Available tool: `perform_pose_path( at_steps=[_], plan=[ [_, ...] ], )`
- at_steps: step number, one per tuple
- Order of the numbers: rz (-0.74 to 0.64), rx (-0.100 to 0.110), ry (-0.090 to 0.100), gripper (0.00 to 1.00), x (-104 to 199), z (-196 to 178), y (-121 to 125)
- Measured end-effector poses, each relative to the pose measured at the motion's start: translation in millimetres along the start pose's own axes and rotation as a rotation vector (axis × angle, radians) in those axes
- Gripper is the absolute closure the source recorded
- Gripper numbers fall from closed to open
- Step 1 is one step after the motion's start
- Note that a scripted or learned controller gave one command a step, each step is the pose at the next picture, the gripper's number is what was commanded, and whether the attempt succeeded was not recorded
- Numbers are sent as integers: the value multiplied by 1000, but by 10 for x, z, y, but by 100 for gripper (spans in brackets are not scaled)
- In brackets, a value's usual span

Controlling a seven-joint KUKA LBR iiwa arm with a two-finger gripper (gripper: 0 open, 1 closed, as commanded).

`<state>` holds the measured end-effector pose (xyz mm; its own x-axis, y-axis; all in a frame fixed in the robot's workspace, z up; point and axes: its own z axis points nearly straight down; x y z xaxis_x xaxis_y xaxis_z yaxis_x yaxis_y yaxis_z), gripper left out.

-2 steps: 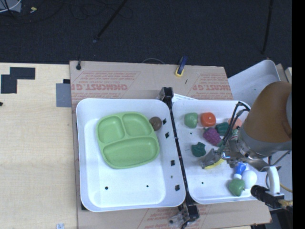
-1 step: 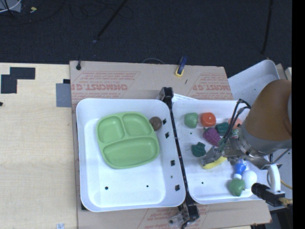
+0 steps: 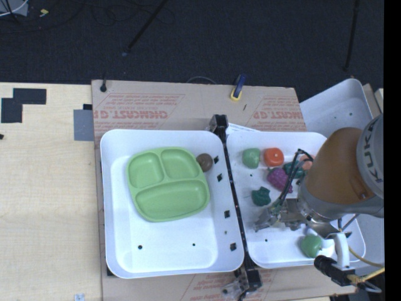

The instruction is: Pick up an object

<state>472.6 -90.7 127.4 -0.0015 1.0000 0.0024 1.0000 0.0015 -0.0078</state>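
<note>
The bench is showing pale wood on the left, with a sheet of printed cardboard lying under both white bins, and dark carpet is stretching across the far side of the room with thin cables trailing over it. A blue and yellow clamp is sitting at the far edge of the cardboard. The left bin is holding a green divided plate toward its far left part, with a small brown ball touching the plate's far right corner; the near half of this bin is lying open and bare. A black divider is running between the two bins. The right bin is carrying the pickable objects: a light green round piece and an orange one side by side near the far wall, a purple object just nearer, a dark green piece toward the middle, and a light green ball near the bin's near right corner. The arm is reaching in from the right, its bulk covering the right part of this bin, and the gripper is hanging low over the bin floor just nearer than the dark green piece; I cannot tell how it is set, and nothing is visibly caught in it. Free floor is showing along the near left of the right bin.
</note>
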Motion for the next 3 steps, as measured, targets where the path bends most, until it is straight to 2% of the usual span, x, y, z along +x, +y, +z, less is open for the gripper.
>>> perform_pose_path(
  at_steps=[1, 2, 3],
  plan=[
    [1, -4, -1, 0, 17, 419, -1],
    [9, -6, -1, 100, -3, 299, -1],
    [1, -9, -2, 100, -15, -245, 99]
  ],
)
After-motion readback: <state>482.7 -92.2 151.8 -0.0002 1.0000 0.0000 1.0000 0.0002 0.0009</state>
